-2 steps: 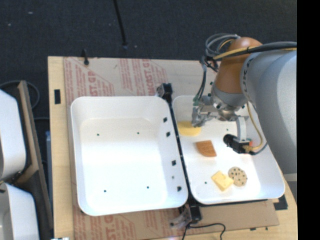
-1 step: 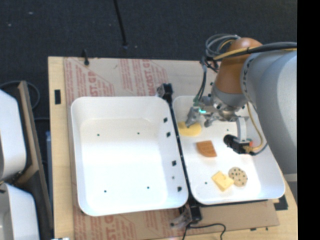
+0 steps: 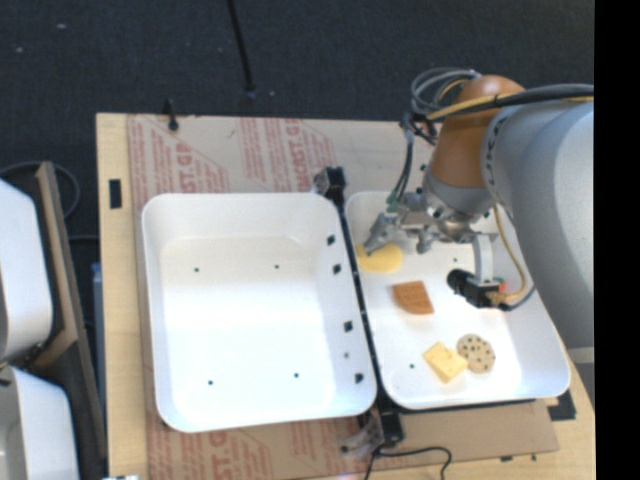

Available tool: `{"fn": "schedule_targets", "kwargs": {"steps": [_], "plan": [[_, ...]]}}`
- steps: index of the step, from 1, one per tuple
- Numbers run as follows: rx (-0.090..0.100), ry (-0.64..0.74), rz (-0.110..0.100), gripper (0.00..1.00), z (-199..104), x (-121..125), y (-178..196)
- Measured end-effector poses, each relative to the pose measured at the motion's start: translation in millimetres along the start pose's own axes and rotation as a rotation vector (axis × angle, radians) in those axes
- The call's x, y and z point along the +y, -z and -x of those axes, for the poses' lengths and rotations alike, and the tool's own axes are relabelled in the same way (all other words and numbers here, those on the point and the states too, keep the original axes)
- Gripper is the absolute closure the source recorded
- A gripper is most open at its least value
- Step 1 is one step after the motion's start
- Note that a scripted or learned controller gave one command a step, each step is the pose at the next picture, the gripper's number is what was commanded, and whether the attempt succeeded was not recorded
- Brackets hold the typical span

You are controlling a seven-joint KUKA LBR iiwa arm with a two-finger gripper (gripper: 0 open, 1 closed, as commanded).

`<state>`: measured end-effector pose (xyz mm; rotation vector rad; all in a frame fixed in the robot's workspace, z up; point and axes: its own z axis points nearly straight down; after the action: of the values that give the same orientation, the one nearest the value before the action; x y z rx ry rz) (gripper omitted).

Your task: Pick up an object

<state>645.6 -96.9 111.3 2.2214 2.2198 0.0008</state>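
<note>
Several small food-like objects lie in the right bin (image 3: 530, 368). A pale yellow round piece (image 3: 380, 259) sits near the bin's left wall. Below it are a brown square cracker (image 3: 412, 297), a yellow block (image 3: 444, 361) and a chocolate-chip cookie (image 3: 476, 352). My gripper (image 3: 398, 232) hangs low at the back of the right bin, just above and beside the pale yellow piece. Its fingers point down and to the left, and how far apart they stand is unclear. I see nothing held between them.
The left bin (image 3: 250, 308) lies beside the right one, parted by a black clamp rail (image 3: 350, 288). Both rest on a cardboard sheet (image 3: 230, 158) over the bench. The grey arm and its cables (image 3: 540, 168) overhang the right bin's back right part.
</note>
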Motion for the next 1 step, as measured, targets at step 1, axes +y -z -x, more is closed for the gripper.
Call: {"fn": "schedule_targets", "kwargs": {"steps": [1], "plan": [[0.0,0.083,-0.001,0.0,20.7,4.5,-10.4]]}}
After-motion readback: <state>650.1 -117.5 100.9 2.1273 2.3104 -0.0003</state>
